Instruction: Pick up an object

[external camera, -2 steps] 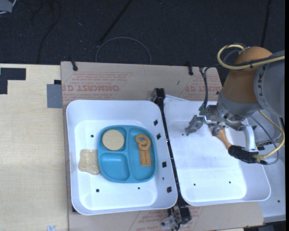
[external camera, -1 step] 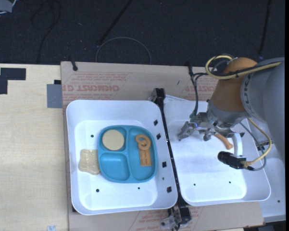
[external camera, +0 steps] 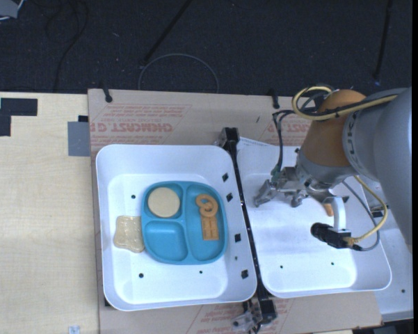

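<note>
The grey arm with its orange band reaches in from the right and hangs over the right-hand shallow white bin [external camera: 375, 273]. Its metal two-finger gripper [external camera: 282, 193] sits low near the upper left part of that bin, close to the black divider where the two bins meet. The fingers look spread apart, and no object shows between them, so nothing is held.

The things that could be picked all lie in the left-hand shallow white bin [external camera: 118, 284], well apart from the gripper. A blue plastic divided tray [external camera: 177, 245] rests in the middle of that bin. In its upper left compartment sits a round tan disc like a biscuit [external camera: 163, 202]; in its right compartment lies an orange-brown toy piece shaped like a ring on a stem [external camera: 208, 216]. A pale yellow lumpy piece like a slice of bread [external camera: 129, 233] lies on the bin floor, touching the tray's left edge.

As a judgement, the task is at its start: no grasp is made and nothing is lifted. What is left is the whole of it: bringing the gripper across the divider to one of these things, closing on it, and raising it clear of the bin.
</note>
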`<action>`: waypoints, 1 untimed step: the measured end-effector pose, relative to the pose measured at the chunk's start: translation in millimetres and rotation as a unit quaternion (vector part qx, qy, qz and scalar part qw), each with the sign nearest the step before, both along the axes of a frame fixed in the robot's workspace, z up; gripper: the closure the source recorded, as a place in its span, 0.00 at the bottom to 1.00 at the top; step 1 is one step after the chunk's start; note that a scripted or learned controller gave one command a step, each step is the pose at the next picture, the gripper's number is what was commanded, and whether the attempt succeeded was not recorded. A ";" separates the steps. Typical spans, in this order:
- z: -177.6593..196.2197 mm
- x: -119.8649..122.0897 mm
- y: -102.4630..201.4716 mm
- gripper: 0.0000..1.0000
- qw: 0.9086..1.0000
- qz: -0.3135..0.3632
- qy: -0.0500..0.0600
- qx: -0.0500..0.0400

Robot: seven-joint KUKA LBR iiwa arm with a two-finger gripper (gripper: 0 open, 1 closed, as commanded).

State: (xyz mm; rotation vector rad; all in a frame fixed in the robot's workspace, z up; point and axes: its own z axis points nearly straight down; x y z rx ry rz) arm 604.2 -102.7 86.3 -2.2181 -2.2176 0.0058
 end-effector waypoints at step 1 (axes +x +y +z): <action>11.1 0.2 -1.5 1.00 1.000 -0.002 0.000 0.000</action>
